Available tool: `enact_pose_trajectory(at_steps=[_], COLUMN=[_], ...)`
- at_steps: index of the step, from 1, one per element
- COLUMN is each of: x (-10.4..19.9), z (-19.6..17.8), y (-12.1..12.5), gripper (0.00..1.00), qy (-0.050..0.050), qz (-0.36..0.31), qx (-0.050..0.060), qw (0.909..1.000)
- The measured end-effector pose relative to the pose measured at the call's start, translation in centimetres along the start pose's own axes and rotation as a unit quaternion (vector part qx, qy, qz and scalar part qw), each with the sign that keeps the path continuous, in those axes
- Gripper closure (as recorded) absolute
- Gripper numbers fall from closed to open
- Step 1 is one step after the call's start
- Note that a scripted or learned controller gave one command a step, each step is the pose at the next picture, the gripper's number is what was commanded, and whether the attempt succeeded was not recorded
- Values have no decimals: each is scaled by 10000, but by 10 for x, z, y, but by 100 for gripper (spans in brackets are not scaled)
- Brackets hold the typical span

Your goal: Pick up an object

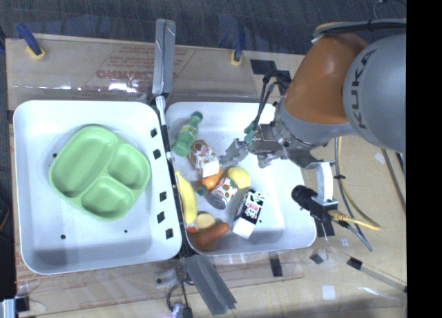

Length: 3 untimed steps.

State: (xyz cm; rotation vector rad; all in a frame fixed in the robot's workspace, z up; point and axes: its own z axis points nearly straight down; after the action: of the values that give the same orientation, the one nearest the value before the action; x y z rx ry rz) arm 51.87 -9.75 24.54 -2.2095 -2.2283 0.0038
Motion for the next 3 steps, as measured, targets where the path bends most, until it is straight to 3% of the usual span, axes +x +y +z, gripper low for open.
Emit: enact_pose_trajectory(at_steps=[1,2,3], x=[0,-16,-35], z=[-10,23,155], y=[0,-42,-42], gripper=[100,100,100], qy=[-3,-2,-1], qz=[-29,-1036,-1249], qx=[10,-4,-8], qw=[10000,9946,9922])
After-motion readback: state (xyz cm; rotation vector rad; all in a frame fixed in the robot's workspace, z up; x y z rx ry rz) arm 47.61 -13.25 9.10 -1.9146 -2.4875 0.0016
